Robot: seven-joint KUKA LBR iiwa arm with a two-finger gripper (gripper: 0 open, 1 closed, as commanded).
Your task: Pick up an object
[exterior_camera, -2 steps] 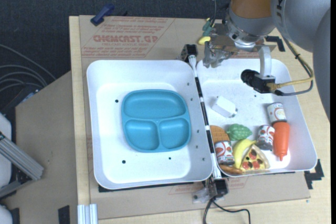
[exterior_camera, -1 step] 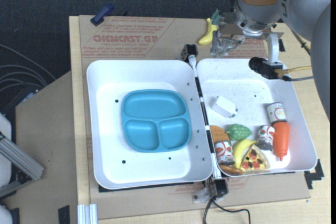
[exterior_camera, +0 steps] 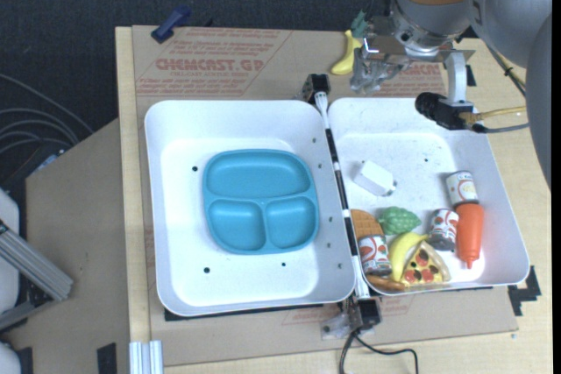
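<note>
The arm comes in from the upper right, its orange band above the wrist, and the claw [exterior_camera: 375,66] hangs over the far rim of the right bin [exterior_camera: 421,123], near the corner where the 2 bins meet. A small yellow banana [exterior_camera: 344,57] shows just beside the claw's metal fingers [exterior_camera: 369,57], on their left, over the cardboard beyond the bins. Whether the fingers actually grip it, or how far apart they stand, I cannot tell (the wrist and its fittings crowd that spot).

The left bin [exterior_camera: 171,144] holds a blue divided plate [exterior_camera: 260,199] with 3 compartments, lying flat near its middle.

In the right bin, a small white block [exterior_camera: 374,178] lies apart from the rest, toward the middle. The other things are bunched along the near edge: a green lump [exterior_camera: 399,219], a second yellow banana [exterior_camera: 403,245] resting against a pizza slice [exterior_camera: 422,265], a small can [exterior_camera: 377,252] at the left of the heap, another can [exterior_camera: 444,226] beside an orange carrot [exterior_camera: 471,232], and a third can [exterior_camera: 460,186] just above the carrot.
</note>
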